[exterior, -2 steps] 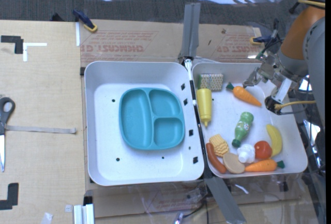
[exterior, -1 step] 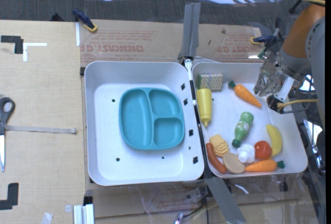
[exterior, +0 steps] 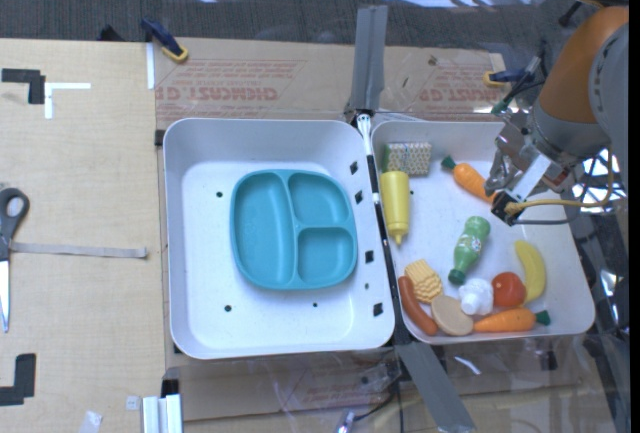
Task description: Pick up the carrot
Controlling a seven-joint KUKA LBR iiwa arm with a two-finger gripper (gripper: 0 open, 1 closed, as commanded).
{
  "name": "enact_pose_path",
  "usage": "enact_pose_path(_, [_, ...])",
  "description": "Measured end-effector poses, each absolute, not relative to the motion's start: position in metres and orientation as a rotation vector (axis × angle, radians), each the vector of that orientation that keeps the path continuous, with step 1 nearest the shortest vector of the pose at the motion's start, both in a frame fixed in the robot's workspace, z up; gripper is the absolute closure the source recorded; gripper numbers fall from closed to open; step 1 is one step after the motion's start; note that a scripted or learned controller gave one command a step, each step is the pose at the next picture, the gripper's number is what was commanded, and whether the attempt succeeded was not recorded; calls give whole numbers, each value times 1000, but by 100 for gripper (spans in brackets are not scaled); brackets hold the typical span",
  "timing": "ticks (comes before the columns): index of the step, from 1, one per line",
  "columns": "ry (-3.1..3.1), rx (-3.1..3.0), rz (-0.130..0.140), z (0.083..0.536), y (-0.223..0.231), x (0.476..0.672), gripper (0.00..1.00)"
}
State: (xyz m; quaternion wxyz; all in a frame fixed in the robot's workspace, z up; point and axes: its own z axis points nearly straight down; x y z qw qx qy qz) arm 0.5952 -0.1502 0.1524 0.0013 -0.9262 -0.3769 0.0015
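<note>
- The gripper [exterior: 505, 179] hangs over the far right part of the right bin [exterior: 575, 266]; we cannot tell whether it is apart or together.
- One carrot [exterior: 468, 179] lies just left of the gripper, its thick end up against it. Its long axis runs diagonally: the green stub points away to the far left, the orange body towards the gripper.
- A second carrot [exterior: 505, 321] lies well towards the near side from the gripper, along the bin's near wall. Its axis is almost level, green top to the right and taper to the left.
- Both are smooth, glossy orange cones.
- Between the gripper and the second carrot we note a green bottle [exterior: 468, 248], a curved yellow banana [exterior: 530, 269] and a round red tomato [exterior: 508, 289].
- Far to the left of the gripper, the left bin [exterior: 200, 251] holds a teal divided plate [exterior: 295, 228].
</note>
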Motion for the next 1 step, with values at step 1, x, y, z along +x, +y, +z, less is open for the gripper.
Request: enact_pose_path(1, [-518, -3098, 4, 191, -76, 569, 100])
